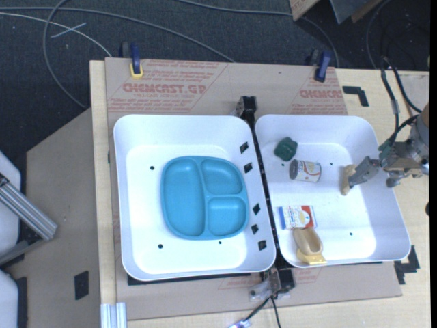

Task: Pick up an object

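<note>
The right bin (382, 203) holds a dark green lump (285, 147) at the back left, a small can (305, 170) lying on its side just in front of it, a flat red, white and blue packet (297, 216) and a tan scoop-shaped piece (309, 244) at the front. My gripper (353, 177) hangs over the right half of this bin, to the right of the can and apart from it. Nothing shows in its grasp.
The left bin (130, 183) carries a blue divided plate (203, 197) in its middle. A black clip strip (254, 183) runs between the two bins. The arm (410, 157) comes in over the right bin's right rim. Cables lie on the dark floor behind the bench.
</note>
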You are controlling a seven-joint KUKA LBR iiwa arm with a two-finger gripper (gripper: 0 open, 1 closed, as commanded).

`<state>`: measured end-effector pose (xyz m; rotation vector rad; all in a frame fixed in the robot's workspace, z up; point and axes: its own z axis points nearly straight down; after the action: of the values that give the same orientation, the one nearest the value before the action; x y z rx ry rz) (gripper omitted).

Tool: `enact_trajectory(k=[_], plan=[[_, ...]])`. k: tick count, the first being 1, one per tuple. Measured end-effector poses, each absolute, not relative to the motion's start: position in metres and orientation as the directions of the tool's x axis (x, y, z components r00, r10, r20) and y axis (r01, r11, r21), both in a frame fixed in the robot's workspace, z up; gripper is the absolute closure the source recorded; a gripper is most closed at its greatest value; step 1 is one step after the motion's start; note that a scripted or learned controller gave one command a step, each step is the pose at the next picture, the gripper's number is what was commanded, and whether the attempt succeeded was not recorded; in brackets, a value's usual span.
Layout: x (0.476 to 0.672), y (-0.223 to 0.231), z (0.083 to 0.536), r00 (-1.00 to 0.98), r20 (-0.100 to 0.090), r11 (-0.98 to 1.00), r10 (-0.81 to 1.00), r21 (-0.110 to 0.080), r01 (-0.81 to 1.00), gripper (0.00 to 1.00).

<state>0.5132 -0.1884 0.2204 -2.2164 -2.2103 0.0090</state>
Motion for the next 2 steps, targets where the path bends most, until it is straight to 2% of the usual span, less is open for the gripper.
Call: enact_trajectory(k=[1,2], plan=[[0.516,-0.188,0.226,0.0,0.001,0.0,1.0,-0.001,1.0,0.0],[0.525,-0.187,0.174,0.0,0.003,0.0,1.0,-0.006,1.0,0.0]])
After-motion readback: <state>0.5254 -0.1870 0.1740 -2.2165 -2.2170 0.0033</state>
